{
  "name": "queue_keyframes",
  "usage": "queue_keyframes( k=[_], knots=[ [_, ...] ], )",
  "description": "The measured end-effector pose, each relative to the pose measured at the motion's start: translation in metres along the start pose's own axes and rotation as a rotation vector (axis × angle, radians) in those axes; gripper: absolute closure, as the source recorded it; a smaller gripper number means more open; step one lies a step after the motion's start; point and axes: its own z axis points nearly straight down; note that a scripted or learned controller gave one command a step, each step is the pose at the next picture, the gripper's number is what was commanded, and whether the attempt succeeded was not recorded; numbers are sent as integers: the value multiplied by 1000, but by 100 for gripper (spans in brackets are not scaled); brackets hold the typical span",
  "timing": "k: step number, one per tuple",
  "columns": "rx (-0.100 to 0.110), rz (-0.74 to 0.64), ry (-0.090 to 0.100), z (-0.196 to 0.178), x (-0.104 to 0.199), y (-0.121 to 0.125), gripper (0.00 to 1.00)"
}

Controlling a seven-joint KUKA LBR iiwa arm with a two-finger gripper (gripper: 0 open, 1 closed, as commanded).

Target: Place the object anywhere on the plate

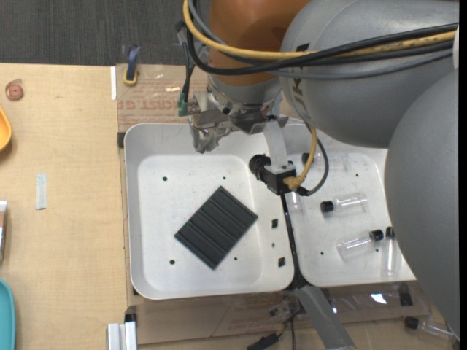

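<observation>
A dark grey ribbed rectangular plate (217,227) lies flat and turned at an angle in the middle of the left bin (146,268). My gripper (208,138) hangs over the far edge of that bin, above and a little left of the plate, and apart from it. I see nothing in it. Three clear tubes with black caps lie in the right bin (343,272): one (343,205) near its middle, one (361,243) closer to the front, and one (390,250) at the right.
The big grey arm with its orange band (248,13) covers the top right and hides part of the right bin. A black cable and fitting (271,175) hang over the divide between the bins. Tan bench surface (66,195) lies to the left.
</observation>
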Motion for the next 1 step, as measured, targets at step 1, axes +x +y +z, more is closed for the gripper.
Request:
queue_keyframes(
  k=[1],
  knots=[
    [0, 0, 0, 0, 0, 0, 0]
  ],
)
